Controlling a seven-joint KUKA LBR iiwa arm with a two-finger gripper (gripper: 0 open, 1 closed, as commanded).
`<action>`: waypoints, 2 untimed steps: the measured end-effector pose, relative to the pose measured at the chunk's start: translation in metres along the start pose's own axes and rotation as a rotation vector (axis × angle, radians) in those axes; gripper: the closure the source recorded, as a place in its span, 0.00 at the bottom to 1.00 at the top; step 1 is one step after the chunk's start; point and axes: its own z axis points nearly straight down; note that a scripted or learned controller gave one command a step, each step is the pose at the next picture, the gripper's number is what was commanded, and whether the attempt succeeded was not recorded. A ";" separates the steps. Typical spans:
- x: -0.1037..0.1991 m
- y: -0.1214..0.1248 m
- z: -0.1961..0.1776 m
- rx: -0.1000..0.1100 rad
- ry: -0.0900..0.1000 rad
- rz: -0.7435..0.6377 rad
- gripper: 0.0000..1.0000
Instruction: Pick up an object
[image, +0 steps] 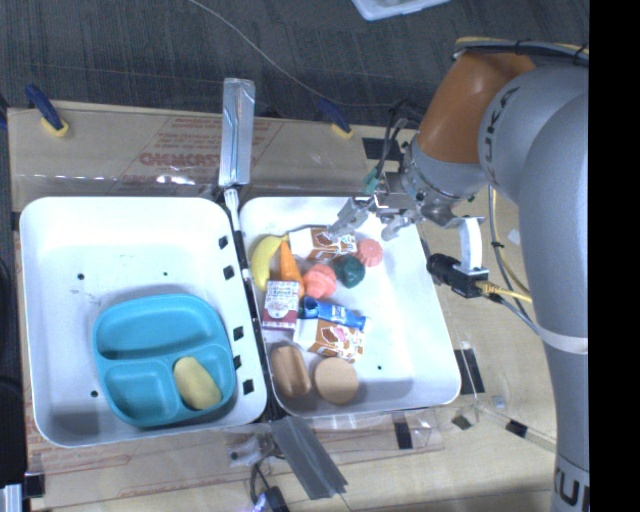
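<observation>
The right bin (425, 330) holds a heap of toy food: a yellow banana (263, 260), an orange carrot (288, 260), two pink pieces (320, 281), a dark teal ball (349, 271), a small carton (283, 299), a blue packet (337, 314), a brown packet (340, 343), a bread roll (290, 370) and a round bun (337, 381). My gripper (372, 221) hangs over the far side of this bin, just above a printed packet (330, 241) and the pink piece (370, 252). Its fingers are spread open with nothing between them.
The left bin (60, 260) carries a blue divided plate (150, 340) with a yellow potato-like piece (197, 383) in its near right compartment. A metal clamp (237, 130) stands at the divide between the bins. The arm and its cables crowd the right side.
</observation>
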 end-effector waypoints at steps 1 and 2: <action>-0.020 0.005 0.129 -0.003 -0.002 -0.069 0.00; -0.020 0.005 0.118 -0.003 -0.002 -0.073 1.00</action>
